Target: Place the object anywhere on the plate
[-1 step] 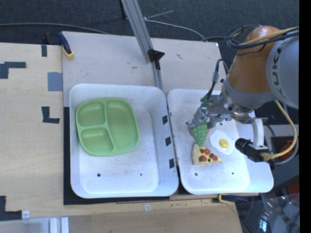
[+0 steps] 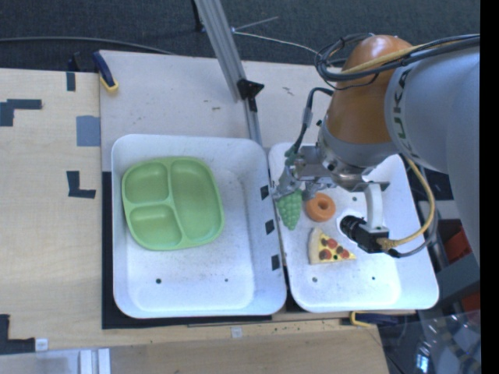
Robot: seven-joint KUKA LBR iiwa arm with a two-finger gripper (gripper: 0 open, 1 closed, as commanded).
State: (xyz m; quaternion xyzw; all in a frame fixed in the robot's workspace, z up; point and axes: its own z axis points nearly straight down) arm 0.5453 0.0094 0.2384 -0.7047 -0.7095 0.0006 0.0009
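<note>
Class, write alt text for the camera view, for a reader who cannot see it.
A grey robot arm reaches into the right bin, its gripper just above green toy grapes. A toy donut and pizza slice lie beside them. A green divided plate sits in the left bin.

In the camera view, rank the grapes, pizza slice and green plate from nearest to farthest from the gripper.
1. Green toy grape bunch, directly below the gripper, right bin's left edge.
2. Toy pizza slice, lower right, right bin.
3. Green three-compartment plastic plate, left bin.
</note>
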